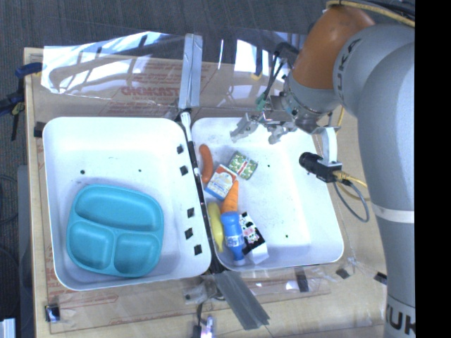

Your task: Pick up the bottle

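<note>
The blue plastic bottle (232,236) lies untouched at the near left of the right white bin (310,217). The gripper (262,128) hovers at the far edge, fingers apart, holding nothing.

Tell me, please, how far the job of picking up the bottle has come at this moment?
Nothing looks done yet: the blue bottle lies in the right bin, near its front-left corner, beside a yellow item and a carrot. In hand: the gripper hangs open over the far end of that bin, with nothing between its fingers. Left: move toward the bottle, descend, close on it and lift.
</note>
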{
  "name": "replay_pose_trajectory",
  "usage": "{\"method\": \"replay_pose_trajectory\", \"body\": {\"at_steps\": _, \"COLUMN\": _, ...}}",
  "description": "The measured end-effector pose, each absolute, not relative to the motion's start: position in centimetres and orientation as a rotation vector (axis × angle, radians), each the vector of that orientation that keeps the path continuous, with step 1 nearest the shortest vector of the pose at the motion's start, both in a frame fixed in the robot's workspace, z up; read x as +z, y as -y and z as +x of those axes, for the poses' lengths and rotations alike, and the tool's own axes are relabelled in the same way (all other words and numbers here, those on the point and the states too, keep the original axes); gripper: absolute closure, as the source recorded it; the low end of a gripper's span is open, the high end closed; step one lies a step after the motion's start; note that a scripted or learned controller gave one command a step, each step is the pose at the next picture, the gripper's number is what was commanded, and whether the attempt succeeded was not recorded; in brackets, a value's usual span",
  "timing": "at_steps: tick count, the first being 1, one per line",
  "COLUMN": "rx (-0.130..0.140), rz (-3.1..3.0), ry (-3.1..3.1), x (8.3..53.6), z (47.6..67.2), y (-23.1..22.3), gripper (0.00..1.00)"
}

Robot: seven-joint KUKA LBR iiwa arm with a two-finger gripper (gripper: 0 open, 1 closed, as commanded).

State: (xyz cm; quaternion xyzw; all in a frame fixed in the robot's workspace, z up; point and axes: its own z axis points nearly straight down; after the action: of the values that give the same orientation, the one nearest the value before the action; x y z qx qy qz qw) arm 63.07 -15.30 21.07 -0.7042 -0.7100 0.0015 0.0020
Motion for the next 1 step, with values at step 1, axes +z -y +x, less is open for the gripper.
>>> {"method": "replay_pose_trajectory", "body": {"at_steps": 1, "rx": -0.009, "rz": -1.989, "ry": 2.445, "x": 10.1, "z": 63.32, "y": 14.79, "gripper": 0.0}}
